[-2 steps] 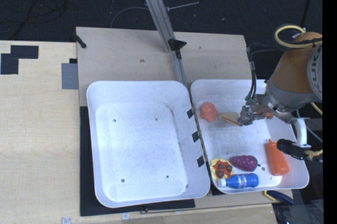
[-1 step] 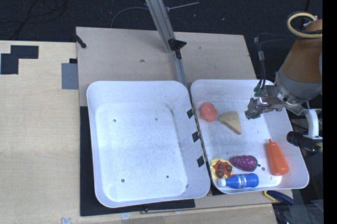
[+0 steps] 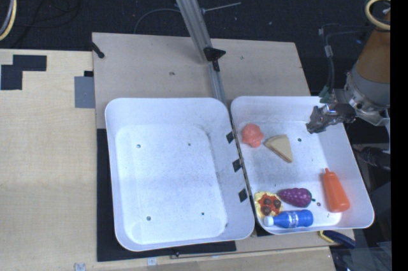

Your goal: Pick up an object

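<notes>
The gripper [image 3: 317, 122] hangs over the upper right part of the right bin [image 3: 299, 104] with nothing seen between its fingers; how far they are apart I cannot tell. In that bin lie a pink ball [image 3: 252, 134], a sandwich wedge [image 3: 280, 147], an orange bottle [image 3: 334, 190], purple grapes [image 3: 296, 196], a blue bottle [image 3: 292, 219] and a small pizza [image 3: 268, 204]. The left bin [image 3: 169, 174] sits beside it on the desk [image 3: 153, 65].

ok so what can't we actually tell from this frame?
- Gripper: small and dark in the camera view, so whether its fingers are open or shut cannot be told.
- Arm: cut off by the frame's right side.
- Yellow toy: partly hidden by the purple grapes and blue bottle; too small to identify.
- Blue-and-yellow item: mostly hidden beneath the right bin rim.
</notes>
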`<state>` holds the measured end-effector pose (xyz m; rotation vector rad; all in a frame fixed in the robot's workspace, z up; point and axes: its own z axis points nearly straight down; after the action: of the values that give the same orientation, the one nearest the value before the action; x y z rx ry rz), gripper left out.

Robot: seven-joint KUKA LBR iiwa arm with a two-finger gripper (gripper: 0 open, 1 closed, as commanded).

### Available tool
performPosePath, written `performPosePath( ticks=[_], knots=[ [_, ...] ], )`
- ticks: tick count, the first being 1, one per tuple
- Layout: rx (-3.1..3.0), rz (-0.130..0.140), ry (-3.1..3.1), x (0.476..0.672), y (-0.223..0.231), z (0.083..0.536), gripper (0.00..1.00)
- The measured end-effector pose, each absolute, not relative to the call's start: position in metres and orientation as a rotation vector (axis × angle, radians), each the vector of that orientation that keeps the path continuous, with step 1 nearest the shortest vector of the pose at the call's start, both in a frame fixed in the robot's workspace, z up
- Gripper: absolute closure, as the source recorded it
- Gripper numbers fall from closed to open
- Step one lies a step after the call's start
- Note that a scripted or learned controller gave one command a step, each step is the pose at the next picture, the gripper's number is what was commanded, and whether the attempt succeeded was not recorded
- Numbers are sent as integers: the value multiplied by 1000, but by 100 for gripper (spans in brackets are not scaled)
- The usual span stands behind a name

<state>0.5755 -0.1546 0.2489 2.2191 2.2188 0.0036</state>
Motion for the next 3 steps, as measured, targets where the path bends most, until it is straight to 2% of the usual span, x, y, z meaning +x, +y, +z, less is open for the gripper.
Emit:
performPosePath(
  ticks=[1,2,3],
  knots=[
    [2218,0,2226,585,-101,235,100],
    [2219,0,2226,584,-47,227,100],
    [2218,0,2226,596,14,228,100]
  ],
)
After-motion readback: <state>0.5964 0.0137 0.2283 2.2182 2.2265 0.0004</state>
